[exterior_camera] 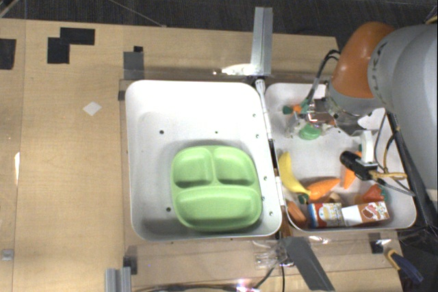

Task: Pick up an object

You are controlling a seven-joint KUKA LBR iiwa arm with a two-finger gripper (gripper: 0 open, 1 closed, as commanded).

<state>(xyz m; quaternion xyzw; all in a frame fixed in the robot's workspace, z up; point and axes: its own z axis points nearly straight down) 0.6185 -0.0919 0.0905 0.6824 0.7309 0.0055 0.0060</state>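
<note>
End effector hangs over the far part of the right bin, a little in from that bin's far left corner. Whether it is open or closed cannot be told from this view, and nothing can be seen held in it. The grey arm with its orange band comes in over the right bin's far right side.

A small green round piece lies on the right bin's floor, just on the near side of the end effector and very close to it; whether the two touch cannot be told.

The other loose things crowd the near part of the right bin. A yellow banana lies along the bin's left wall, curving toward the near end. An orange, carrot-like piece lies just beside the banana's near end, toward the middle of the bin. A drink carton lies on its side along the right bin's near wall. A small red piece sits just above the carton, toward the bin's right wall. What it is cannot be made out.

The left bin stands wall to wall with the right bin. In it, on the near half and close to the wall shared with the right bin, a green divided tray lies flat. Both bins rest on the pale wooden surface.
</note>
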